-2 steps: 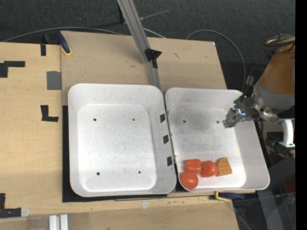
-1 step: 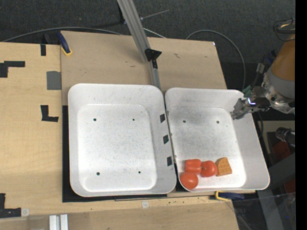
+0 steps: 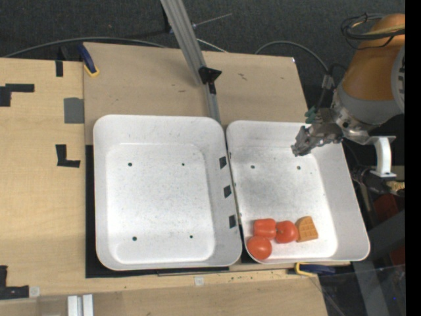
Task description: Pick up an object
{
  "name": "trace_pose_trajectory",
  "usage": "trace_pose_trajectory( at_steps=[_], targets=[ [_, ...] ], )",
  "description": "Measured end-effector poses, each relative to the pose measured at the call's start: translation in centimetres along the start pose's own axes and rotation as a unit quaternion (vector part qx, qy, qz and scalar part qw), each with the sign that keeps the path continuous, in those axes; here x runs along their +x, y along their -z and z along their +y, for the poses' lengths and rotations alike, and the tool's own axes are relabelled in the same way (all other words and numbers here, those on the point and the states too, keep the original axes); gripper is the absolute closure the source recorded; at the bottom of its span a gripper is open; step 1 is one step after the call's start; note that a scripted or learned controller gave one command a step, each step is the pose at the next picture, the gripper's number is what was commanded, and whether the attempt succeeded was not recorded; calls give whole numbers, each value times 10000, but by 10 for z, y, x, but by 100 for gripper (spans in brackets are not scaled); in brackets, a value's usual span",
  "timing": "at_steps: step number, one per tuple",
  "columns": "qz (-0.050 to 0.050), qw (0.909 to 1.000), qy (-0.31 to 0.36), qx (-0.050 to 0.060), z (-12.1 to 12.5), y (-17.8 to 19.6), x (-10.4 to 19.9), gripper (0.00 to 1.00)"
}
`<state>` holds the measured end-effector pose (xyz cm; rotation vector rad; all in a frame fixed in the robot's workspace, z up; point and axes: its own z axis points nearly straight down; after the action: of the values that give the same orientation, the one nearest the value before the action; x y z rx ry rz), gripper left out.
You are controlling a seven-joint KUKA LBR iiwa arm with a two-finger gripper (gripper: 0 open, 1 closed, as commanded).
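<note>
In the right bin (image 3: 329, 176), near its front edge, lie three small toys close together: a red piece (image 3: 265, 227), a red tomato-like piece (image 3: 285, 232) and an orange waffle-like block (image 3: 306, 229). A further red round piece (image 3: 259, 247) rests against the front-left rim. My gripper (image 3: 301, 146) hangs over the bin's back right part, well away from the toys, with nothing seen in it.
The left bin (image 3: 158, 189) stands beside the right one, joined by black clips (image 3: 227, 191). A grey metal pole (image 3: 187, 38) slants over the bench at the back. Cables run behind the bins, and black tape marks lie on the wooden bench at the left.
</note>
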<state>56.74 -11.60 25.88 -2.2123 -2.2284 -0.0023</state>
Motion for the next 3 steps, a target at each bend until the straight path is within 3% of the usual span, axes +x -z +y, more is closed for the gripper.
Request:
trace_pose_trajectory(
  at_steps=[1, 3],
  targets=[
    [-1, 10000, -7, 1, 20, 4, 48, 100],
    [-6, 10000, -7, 11, 62, -25, 141, 100]
  ],
)
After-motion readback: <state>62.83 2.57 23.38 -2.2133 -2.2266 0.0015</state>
